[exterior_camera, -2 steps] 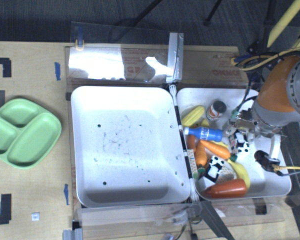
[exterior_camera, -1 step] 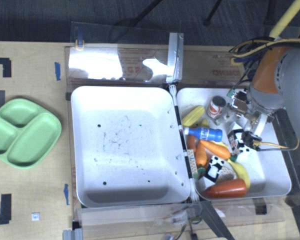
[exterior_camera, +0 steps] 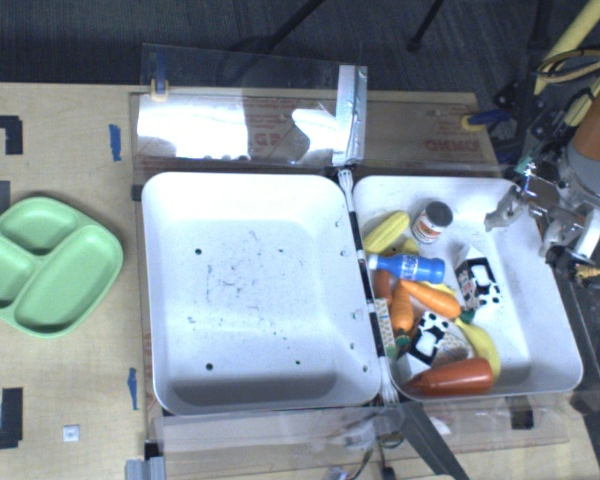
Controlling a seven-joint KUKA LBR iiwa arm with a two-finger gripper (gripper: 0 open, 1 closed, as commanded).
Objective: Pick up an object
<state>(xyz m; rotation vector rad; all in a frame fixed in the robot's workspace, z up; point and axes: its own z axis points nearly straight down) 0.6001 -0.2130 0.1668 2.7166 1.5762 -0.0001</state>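
Gripper (exterior_camera: 552,230) at right bin's (exterior_camera: 540,368) right rim, can't tell its state. Toy pile sits left of it: carrot (exterior_camera: 430,295), blue bottle (exterior_camera: 410,266), small jar (exterior_camera: 432,220) nearest.

I see the gripper (exterior_camera: 540,223) above the right bin's (exterior_camera: 550,363) far right edge. A bottle (exterior_camera: 408,266), carrot (exterior_camera: 432,296) and banana (exterior_camera: 480,344) lie inside
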